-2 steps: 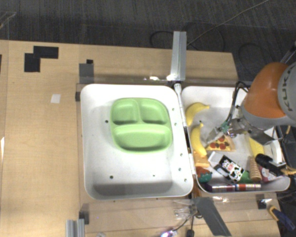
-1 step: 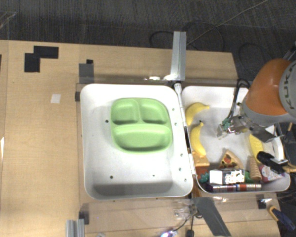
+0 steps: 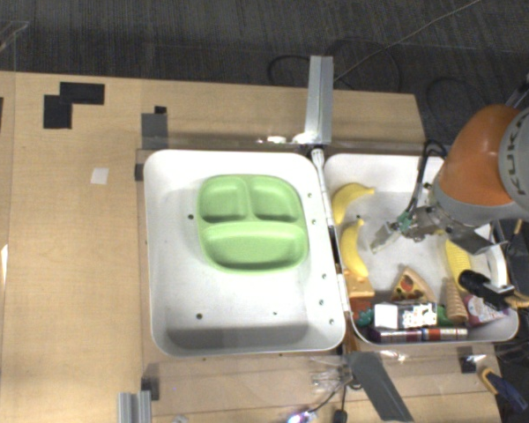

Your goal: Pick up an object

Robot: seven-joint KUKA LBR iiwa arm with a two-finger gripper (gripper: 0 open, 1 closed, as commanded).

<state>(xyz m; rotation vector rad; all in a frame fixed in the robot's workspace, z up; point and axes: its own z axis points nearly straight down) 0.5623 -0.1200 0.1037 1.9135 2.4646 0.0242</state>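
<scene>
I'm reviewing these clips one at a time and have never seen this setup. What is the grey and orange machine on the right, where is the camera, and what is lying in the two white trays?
The machine is a grey robot arm with an orange band, reaching in from the right. One fixed camera looks down at a slant on a wooden bench bearing two shallow white bins. The left bin holds a green plastic divided plate. The right bin holds two yellow bananas, one more yellow item by the arm, a pizza-slice toy, a small box and a marker along the front wall. The arm's pincer hangs over the right bin near the bananas. Nothing is visibly between its fingers, and the picture is too small to show whether they are open.
</scene>
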